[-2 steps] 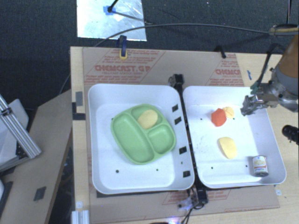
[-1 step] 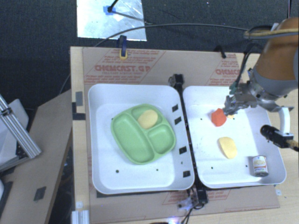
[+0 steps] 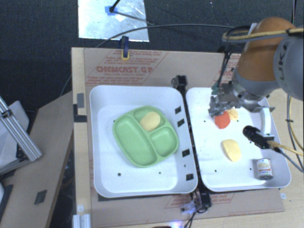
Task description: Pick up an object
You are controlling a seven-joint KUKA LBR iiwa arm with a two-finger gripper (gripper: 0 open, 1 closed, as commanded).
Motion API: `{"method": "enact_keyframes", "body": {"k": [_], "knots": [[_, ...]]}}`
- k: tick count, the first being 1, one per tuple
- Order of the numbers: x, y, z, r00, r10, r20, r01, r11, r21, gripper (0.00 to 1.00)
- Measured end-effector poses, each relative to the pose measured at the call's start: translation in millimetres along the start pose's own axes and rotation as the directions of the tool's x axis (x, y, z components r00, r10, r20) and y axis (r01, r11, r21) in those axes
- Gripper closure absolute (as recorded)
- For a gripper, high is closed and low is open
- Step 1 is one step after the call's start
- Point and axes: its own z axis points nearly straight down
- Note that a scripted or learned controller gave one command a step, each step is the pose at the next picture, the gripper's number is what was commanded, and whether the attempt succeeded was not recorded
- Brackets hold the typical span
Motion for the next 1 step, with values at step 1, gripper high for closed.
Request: {"method": "enact_keyframes", "body": {"k": [1], "knots": [[54.1,12.1,-7.0,1.000,-0.001,-0.001,0.001,1.000,-0.003,1.00]]}}
